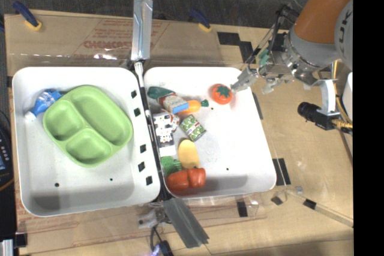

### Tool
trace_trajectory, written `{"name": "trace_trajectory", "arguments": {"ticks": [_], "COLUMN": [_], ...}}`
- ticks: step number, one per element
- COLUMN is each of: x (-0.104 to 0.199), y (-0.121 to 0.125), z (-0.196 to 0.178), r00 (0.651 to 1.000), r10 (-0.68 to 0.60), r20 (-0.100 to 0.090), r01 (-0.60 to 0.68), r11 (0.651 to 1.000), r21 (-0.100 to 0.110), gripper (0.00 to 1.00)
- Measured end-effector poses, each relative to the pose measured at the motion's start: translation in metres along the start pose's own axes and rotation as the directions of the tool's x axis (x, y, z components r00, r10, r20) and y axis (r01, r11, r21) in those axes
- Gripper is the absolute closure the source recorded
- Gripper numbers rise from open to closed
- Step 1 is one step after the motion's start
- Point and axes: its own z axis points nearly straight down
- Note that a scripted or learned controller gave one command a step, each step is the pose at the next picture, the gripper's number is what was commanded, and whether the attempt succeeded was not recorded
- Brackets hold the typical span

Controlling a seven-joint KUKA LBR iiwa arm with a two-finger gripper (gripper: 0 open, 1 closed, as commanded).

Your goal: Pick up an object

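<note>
Approach step: hand (243, 82) is poised just right of the small round orange-red toy tomato with green stalk (221, 93) in the right white bin (264, 153); finger state cannot be told. Next, descent over the tomato is needed

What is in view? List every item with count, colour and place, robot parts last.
Bins: 2, white, side by side on the bench.
Divided plate: 1, green, left bin.
Blue item: 1, left bin, behind the plate.
Toy tomato: 1, orange-red, right bin, far side.
Red pepper: 1, right bin, near edge.
Yellow piece: 1, above the pepper.
Small toys: several, mixed, right bin's left side.
Gripper: 1, grey, beside the tomato.
</note>
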Motion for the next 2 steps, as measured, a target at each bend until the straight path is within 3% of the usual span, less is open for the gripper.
{"name": "trace_trajectory", "arguments": {"ticks": [1,2], "x": [0.0,0.071], "y": [0.0,0.053], "z": [0.0,0.183], "r00": [1.0,0.98], "r10": [0.0,-0.201], "r20": [0.0,0.005], "r01": [0.0,0.201], "r11": [1.0,0.979], "r21": [0.0,-0.019], "gripper": [0.0,0.0]}}
